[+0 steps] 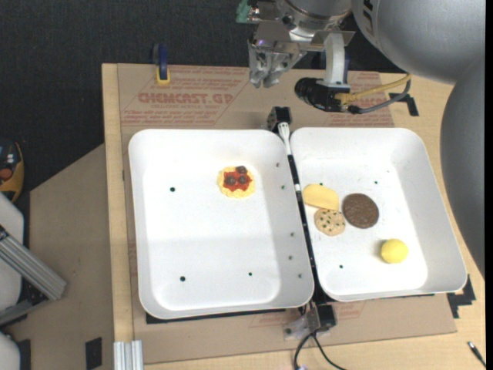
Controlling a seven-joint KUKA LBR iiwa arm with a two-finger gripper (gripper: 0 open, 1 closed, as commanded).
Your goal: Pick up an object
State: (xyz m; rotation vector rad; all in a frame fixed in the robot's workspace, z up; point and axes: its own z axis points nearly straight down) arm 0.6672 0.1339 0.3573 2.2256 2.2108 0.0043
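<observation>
Grey metal fills the top of the frame, where the KUKA arm's gripper [269,72] hangs above the brown cardboard sheet [192,91] behind the two bins; whether it is open or closed cannot be told from this angle, and nothing shows between its tips. Just below it a black clip [279,117] marks the seam where the bins meet. The left bin [154,230] holds a single item — a small yellow tart with red and dark topping [237,181], lying in its upper middle. The right bin [420,168] carries four pieces clustered toward its centre: a pale yellow wedge [320,196], a chocolate-chip cookie [330,222] touching it from below, a dark brown round cookie [360,210] just beside both, and a yellow ball [394,250] apart, nearer the front right.
</observation>
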